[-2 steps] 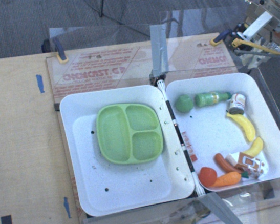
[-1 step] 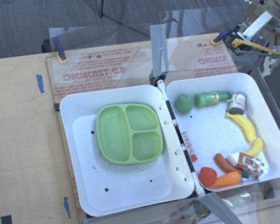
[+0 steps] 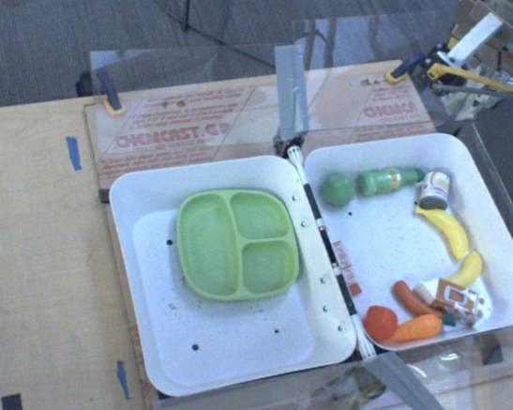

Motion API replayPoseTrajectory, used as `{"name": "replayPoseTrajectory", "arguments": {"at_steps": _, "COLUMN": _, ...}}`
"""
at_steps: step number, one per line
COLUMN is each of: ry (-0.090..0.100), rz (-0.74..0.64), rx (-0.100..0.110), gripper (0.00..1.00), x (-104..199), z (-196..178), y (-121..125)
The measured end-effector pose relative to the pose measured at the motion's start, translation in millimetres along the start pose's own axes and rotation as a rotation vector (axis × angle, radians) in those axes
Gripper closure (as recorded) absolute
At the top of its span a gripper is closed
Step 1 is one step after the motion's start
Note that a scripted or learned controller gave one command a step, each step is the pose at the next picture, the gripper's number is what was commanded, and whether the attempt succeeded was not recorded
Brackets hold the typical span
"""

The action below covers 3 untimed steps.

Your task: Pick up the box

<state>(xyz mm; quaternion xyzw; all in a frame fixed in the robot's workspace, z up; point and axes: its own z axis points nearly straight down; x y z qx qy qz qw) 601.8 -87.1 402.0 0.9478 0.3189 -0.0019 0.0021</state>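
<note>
The box (image 3: 460, 299) is small and white with orange-red print. It lies in the near right corner of the right bin (image 3: 494, 213), squeezed between a sausage (image 3: 410, 298) and the bin wall. My gripper (image 3: 484, 37) hangs at the top right, outside the bins and beyond the right bin's far right corner. It is well away from the box, and the frame edge cuts part of it off.
The right bin also holds a green ball (image 3: 337, 189), a green bottle (image 3: 388, 179), a small jar (image 3: 434, 188), two bananas (image 3: 451, 231), a tomato (image 3: 380, 322) and a carrot (image 3: 416, 328). A green divided plate (image 3: 238, 243) lies in the left bin (image 3: 150, 290).
</note>
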Motion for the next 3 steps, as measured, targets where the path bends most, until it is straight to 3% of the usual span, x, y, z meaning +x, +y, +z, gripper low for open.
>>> {"name": "replayPoseTrajectory", "arguments": {"at_steps": 1, "ry": 0.000, "rz": 0.000, "rx": 0.001, "gripper": 0.00, "x": 0.1, "z": 0.2, "y": -0.1}}
{"name": "replayPoseTrajectory", "arguments": {"at_steps": 2, "ry": 0.000, "rz": -0.004, "rx": -0.002, "gripper": 1.00, "x": 1.4, "z": -10.2, "y": -0.5}}
{"name": "replayPoseTrajectory", "arguments": {"at_steps": 3, "ry": -0.001, "rz": -0.004, "rx": -0.001, "gripper": 0.00, "x": 1.7, "z": -9.9, "y": -0.8}}
